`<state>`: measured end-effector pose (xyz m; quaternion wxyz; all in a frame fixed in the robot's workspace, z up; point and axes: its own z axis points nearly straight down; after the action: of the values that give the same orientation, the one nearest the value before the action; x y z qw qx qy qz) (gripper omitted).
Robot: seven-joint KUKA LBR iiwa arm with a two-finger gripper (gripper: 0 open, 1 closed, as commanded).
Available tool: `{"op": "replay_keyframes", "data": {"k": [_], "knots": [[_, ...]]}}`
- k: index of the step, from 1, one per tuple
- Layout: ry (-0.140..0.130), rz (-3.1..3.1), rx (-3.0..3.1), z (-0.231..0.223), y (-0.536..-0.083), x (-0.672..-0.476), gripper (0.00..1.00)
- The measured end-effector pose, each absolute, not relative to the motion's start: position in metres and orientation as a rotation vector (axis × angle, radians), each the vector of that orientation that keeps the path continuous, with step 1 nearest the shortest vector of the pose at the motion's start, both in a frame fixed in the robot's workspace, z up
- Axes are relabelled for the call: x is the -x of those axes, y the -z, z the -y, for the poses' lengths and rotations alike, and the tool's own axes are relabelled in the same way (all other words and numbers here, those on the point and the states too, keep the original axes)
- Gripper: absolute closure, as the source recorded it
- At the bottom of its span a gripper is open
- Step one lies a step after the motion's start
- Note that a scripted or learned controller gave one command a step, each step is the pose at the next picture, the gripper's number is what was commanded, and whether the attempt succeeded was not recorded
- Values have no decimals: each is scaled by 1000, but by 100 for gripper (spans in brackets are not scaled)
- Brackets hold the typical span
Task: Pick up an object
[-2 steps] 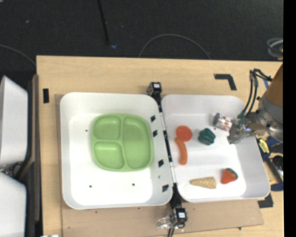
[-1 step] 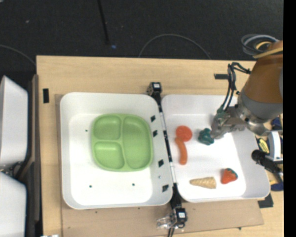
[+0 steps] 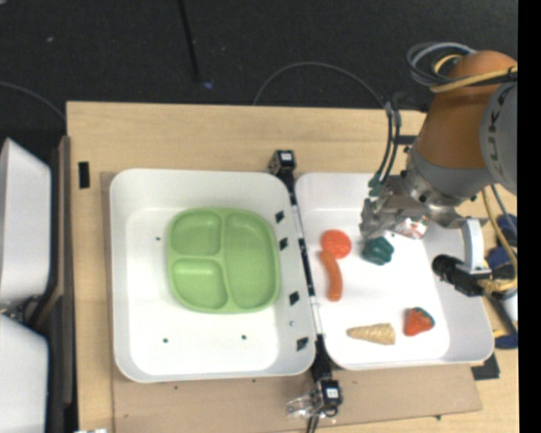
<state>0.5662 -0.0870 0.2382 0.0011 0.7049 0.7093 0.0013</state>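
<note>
The tool [image 3: 379,230] hangs low in the right bin [image 3: 343,192], right above the teal block [image 3: 377,251]; its tips are blurred into the block's top edge, so grip can't be told. The orange carrot [image 3: 333,258] lies just left of the block.

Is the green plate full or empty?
Empty. The green plate in the left bin shows bare green in all three compartments.
</note>
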Motion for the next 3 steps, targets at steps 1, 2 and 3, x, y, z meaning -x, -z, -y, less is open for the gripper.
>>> {"op": "replay_keyframes", "data": {"k": [1, 2, 3], "knots": [[-2, -2228, -2214, 43, -230, -587, 100], [-4, -2228, -2213, -5, -225, -620, 100], [-6, -2229, -2212, -55, -228, -654, 100]]}}
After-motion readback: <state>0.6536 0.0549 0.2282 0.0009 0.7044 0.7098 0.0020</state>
